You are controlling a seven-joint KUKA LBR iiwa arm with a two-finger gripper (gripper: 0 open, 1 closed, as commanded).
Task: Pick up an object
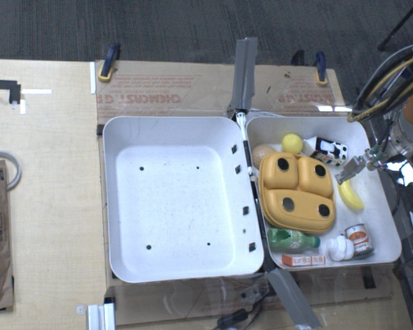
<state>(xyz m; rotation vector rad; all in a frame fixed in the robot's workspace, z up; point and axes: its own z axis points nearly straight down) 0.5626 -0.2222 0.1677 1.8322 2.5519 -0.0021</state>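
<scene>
Nearest the lens, along the right bin's [392,215] front wall, lie a green bottle [292,239], a white bottle [340,247] and a small red-labelled can [358,238], packed close together. Behind them a large yellow-orange moulded toy [297,191] fills the bin's middle, leaving only narrow room on its right, where a banana [350,195] rests beside the wall. A yellow ball [292,143] and a black-and-white cow toy [329,150] sit near the back wall. The left bin [113,184] offers wide open floor. From the right, the gripper [349,170] reaches over the bin's right side, slanting down just above the banana; whether its jaws are spread or pressed together cannot be told.
</scene>
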